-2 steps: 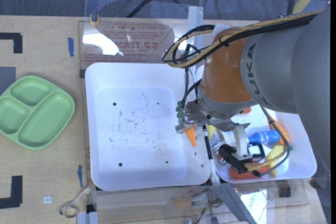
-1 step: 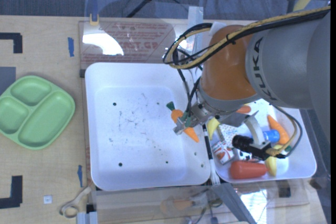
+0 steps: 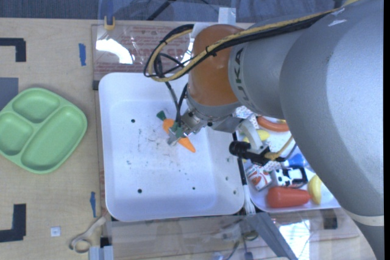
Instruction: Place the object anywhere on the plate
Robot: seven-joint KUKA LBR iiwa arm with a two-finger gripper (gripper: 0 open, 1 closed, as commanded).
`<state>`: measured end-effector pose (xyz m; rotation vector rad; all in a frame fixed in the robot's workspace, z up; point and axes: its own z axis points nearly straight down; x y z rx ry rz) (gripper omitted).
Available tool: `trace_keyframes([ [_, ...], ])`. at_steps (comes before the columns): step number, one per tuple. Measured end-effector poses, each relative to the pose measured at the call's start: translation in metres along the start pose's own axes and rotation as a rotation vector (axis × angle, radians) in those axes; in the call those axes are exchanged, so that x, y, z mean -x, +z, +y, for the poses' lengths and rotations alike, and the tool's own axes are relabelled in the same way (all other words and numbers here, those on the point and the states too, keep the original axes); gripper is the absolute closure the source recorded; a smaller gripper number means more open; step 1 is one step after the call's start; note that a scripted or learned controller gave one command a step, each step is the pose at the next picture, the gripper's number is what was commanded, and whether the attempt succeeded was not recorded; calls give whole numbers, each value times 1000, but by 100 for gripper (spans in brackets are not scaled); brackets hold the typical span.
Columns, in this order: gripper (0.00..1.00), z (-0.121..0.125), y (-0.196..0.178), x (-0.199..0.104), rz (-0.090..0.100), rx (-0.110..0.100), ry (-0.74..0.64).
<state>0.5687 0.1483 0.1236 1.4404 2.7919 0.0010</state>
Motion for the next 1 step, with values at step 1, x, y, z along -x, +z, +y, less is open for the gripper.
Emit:
trace_keyframes([
  [1,100,0,8,-47,2,-4,116],
])
